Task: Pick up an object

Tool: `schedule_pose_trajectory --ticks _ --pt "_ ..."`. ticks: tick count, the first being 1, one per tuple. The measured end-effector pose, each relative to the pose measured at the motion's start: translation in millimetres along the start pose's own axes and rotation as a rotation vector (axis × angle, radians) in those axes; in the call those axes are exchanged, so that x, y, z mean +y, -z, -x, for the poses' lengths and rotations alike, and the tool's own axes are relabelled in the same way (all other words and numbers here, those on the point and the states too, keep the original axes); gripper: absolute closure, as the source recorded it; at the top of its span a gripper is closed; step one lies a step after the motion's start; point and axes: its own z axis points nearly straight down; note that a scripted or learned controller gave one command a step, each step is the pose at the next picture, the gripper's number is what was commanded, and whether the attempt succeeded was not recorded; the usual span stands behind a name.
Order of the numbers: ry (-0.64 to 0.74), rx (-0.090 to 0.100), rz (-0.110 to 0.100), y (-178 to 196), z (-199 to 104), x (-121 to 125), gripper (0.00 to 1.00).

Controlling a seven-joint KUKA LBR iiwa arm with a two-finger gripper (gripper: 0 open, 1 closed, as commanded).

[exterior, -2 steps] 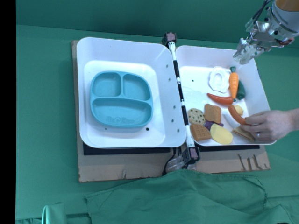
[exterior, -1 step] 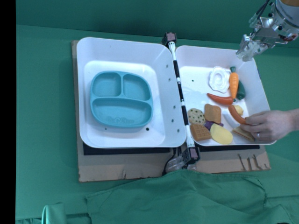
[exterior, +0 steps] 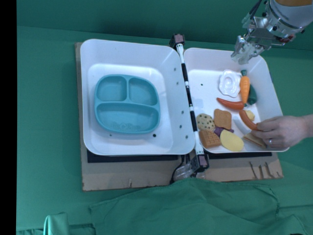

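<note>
Someone's bare hand (exterior: 283,131) touches toy food in the right white bin (exterior: 208,77); my gripper (exterior: 243,50) hovers above its far rim, grip unclear.

Looks like a robotics lab test rig: green cloth (exterior: 49,106) draped over the bench, two white bins (exterior: 93,53) clamped together on a cardboard sheet (exterior: 112,182), toy plastic food (exterior: 230,140) in the right bin, an industrial arm (exterior: 288,4) at the bench's far right corner

No readable text, labels, brands or numbers on anything in view.
</note>
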Motion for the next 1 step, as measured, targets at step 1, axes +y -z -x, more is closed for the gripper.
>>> schedule_pose_trajectory --ticks 1 --pt "0.0 0.0 -0.001 -3.5 -43.5 0.4 1.0"
